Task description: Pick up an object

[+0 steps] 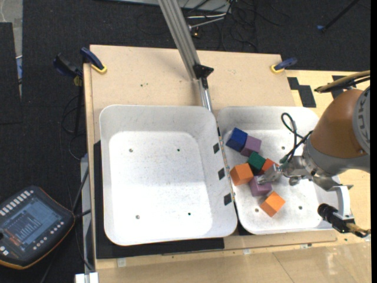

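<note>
Several small blocks lie clustered in the right bin (306, 217): a blue block (237, 139), a purple block (253, 145), a dark green block (257, 161), an orange block (241, 174), another purple block (260, 187) and an orange block (273, 204) nearest the front. My gripper (274, 174) reaches in from the right, low over the cluster, its tip next to a small red-orange piece (268, 165) and just above the lower purple block. The arm hides the fingers' ends.
The left bin (118, 158) sits beside the right one, sharing a central rim. A metal pole (179, 31) slants down from the top to the bins' junction. A teach pendant (29, 226) lies at the lower left, off the bench.
</note>
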Robot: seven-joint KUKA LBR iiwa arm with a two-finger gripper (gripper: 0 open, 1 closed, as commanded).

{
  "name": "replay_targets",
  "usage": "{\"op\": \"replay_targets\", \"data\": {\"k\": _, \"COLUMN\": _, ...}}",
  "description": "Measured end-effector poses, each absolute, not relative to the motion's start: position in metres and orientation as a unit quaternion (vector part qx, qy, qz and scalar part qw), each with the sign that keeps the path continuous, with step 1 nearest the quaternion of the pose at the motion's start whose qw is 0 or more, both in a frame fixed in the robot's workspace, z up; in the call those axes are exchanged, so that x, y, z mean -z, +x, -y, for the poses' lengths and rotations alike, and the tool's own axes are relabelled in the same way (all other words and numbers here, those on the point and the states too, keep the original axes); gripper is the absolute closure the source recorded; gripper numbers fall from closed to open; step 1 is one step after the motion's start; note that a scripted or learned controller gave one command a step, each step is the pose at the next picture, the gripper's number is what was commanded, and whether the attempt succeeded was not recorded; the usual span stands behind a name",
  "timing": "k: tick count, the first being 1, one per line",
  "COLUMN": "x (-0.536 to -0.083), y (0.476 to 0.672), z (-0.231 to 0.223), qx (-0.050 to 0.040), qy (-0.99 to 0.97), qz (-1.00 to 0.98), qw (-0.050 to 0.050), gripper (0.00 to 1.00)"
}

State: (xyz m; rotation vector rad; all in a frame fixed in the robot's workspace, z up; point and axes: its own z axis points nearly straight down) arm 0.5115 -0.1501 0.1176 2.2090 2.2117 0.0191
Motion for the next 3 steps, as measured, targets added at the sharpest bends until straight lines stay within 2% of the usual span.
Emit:
{"op": "replay_targets", "data": {"k": 1, "x": -0.127, "y": 0.513, "z": 0.15, "qx": -0.0076, "qy": 0.707, "qz": -0.707, "qw": 0.009, "gripper": 1.0}}
{"op": "replay_targets", "data": {"k": 2, "x": -0.17, "y": 0.516, "z": 0.146, "qx": -0.0013, "qy": 0.706, "qz": -0.708, "qw": 0.002, "gripper": 1.0}}
{"op": "replay_targets", "data": {"k": 3, "x": -0.223, "y": 0.513, "z": 0.137, "qx": -0.0018, "qy": 0.706, "qz": -0.709, "qw": 0.003, "gripper": 1.0}}
